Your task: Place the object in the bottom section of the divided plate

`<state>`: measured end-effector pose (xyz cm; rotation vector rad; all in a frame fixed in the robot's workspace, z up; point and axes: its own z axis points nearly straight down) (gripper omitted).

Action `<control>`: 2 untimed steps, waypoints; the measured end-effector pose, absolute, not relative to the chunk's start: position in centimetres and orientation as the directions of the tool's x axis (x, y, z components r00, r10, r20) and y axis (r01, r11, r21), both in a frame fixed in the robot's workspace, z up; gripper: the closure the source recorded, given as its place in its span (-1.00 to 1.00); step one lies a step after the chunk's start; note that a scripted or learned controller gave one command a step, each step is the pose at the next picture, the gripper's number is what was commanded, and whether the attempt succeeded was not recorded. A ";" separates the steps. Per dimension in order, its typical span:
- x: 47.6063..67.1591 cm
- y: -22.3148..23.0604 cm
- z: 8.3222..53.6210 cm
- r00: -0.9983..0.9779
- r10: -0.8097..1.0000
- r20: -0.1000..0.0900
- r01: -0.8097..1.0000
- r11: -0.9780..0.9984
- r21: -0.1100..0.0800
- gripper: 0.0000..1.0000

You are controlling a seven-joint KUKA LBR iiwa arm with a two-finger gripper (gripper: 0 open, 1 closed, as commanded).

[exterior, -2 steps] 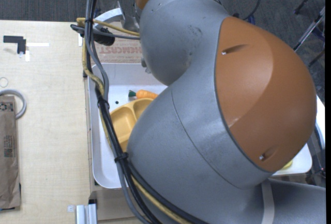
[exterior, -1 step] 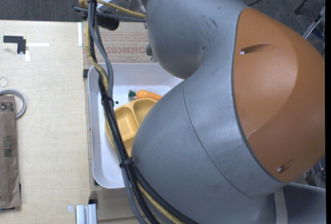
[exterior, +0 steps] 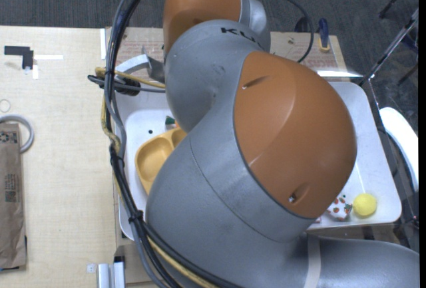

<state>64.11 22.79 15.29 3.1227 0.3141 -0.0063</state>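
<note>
Looming closest to the lens, the grey and orange arm (exterior: pixel 266 147) is filling the middle of the scene and covering most of both bins. Starting from the far left, a brown paper packet (exterior: pixel 11 193) is lying on the pale wooden bench (exterior: pixel 60 114) at the edge of the frame, with a grey ring (exterior: pixel 21 130) resting just above it and a small black bracket (exterior: pixel 20 54) sitting higher up. Moving right, black cables (exterior: pixel 116 147) are running down along the left side of the arm, next to the rim of a white bin (exterior: pixel 136 124). Inside that bin a yellow divided plate (exterior: pixel 156 157) is peeking out from under the arm, with much of it hidden. Farther right, past the arm's bulk, the other white bin (exterior: pixel 373 127) is showing its right edge and lower corner, where a small yellow ball (exterior: pixel 364 205) is lying just beside a red and white speckled toy (exterior: pixel 341 209). The gripper is hidden behind the arm, so I cannot tell whether it is open, closed or gripping anything.
</note>
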 end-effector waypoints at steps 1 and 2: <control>65.2 22.7 10.3 0.980 0.199 -0.001 0.199 -0.980 0.002 1.00; 65.3 22.5 11.2 0.980 0.197 -0.003 0.197 -0.980 0.004 1.00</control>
